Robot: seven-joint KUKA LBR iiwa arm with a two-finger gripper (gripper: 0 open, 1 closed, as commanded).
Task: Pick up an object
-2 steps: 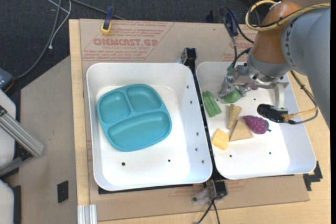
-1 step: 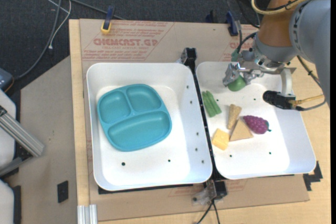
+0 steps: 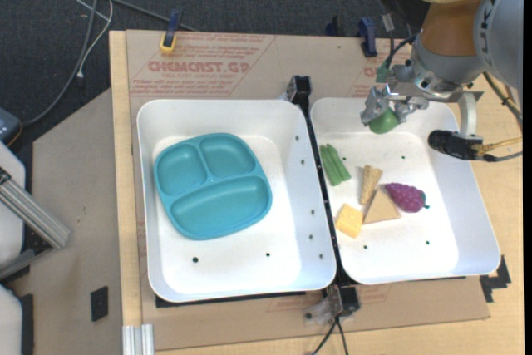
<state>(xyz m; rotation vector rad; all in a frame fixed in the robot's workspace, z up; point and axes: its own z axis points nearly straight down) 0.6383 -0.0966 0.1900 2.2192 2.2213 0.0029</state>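
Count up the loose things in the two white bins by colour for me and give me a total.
Teal: 1, the divided plate in the left bin
Green: 2, the long piece and the round piece at the gripper
Yellow: 1, the block
Tan: 2, the stick and the wedge
Purple: 1, the grapes
Total: 7

My arm (image 3: 465, 8) reaches in from the right, my gripper (image 3: 383, 116) pointing down, fingers clamped on something green.

The gripper (image 3: 384, 114) holds a green object (image 3: 383, 123) above the right bin (image 3: 465, 253).
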